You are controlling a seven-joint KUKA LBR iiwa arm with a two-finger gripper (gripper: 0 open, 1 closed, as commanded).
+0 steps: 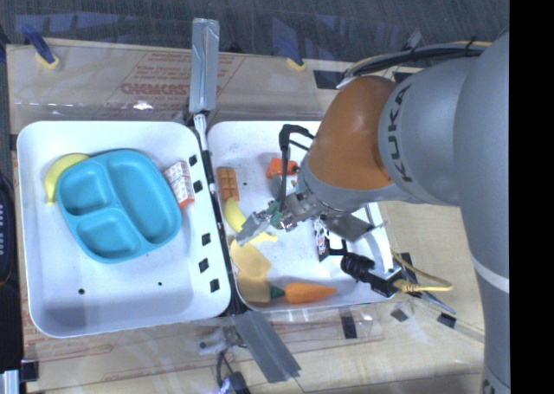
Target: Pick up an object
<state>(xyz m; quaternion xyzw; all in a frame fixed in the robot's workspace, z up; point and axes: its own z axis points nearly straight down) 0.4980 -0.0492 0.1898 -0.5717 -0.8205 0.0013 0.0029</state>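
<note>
My gripper [257,227] hangs low in the right bin [260,137], near that bin's left wall. Its tip is right beside a yellow banana [233,213] and just above a pale tan slice [248,264]. Nothing shows clearly held at the tip. An orange carrot [305,293] with a green end lies along the bin's front wall. A brown ridged bar [227,182] lies by the left wall, behind the banana. A small orange piece [275,167] sits further back, partly hidden by the wrist.
The left bin [52,297] holds a blue divided plate [117,202], a yellow piece [62,171] tucked under its back left edge, and a small red and white packet [179,183] by the right wall. The arm covers the right bin's right half.
</note>
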